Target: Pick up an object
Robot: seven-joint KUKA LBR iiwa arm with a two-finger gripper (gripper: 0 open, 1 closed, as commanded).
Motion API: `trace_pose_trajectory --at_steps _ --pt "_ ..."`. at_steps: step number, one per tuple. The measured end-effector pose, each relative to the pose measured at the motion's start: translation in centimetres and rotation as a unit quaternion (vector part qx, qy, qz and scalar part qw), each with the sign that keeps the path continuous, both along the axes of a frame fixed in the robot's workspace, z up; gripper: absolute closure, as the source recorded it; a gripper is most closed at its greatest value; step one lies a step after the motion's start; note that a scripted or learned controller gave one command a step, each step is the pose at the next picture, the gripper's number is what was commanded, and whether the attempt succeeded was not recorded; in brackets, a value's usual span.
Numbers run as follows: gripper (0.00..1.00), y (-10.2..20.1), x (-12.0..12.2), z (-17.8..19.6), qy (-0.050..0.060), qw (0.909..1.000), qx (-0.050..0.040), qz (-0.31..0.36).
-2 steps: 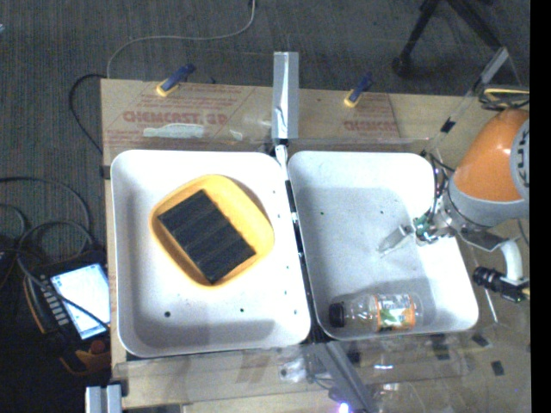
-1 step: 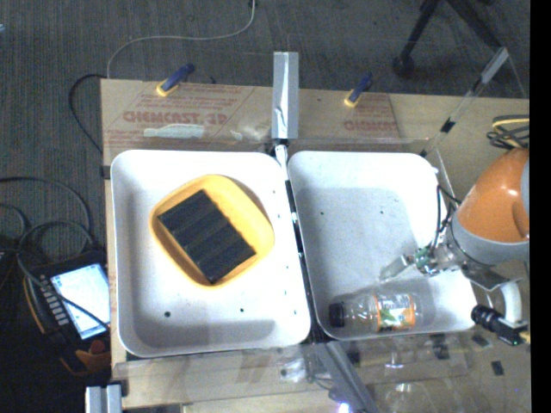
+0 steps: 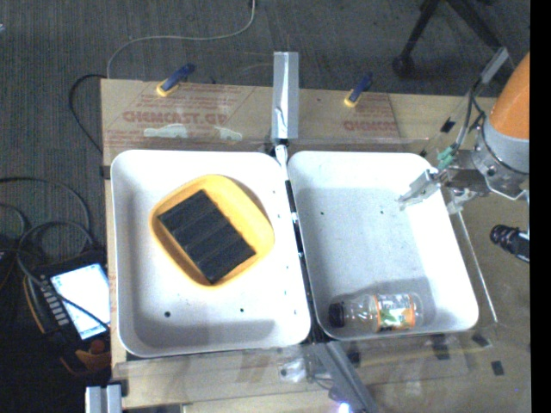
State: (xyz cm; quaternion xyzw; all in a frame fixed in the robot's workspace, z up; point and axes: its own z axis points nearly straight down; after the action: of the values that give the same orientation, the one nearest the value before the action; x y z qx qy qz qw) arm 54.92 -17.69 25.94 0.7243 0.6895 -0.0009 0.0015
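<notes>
The step in hand looks like the approach. The gripper (image 3: 419,189) hangs over the upper right part of the right white bin (image 3: 362,231) and holds nothing; its spread I cannot tell. The clear plastic bottle with orange label (image 3: 377,311) lies on its side at the bin's near wall, long axis left-right, dark cap pointing left. Next the gripper must travel toward it and descend

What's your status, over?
Claw over right bin, far right side, nothing held. Bottle lying at near wall. Yellow dish in left bin. Path clear.
</notes>
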Motion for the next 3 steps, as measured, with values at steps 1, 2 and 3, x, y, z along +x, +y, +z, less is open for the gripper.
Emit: trace_pose_trajectory --at_steps 1,2,3 --pt "0.00 6.2 -6.1 -4.0 0.002 0.9992 0.0018 -0.039" --pt "0.00 1.6 -6.1 -16.8 -0.007 0.9997 -0.0003 0.025" --pt "0.00 4.0 -1.2 -16.8 -0.007 0.9826 0.0006 -0.186"
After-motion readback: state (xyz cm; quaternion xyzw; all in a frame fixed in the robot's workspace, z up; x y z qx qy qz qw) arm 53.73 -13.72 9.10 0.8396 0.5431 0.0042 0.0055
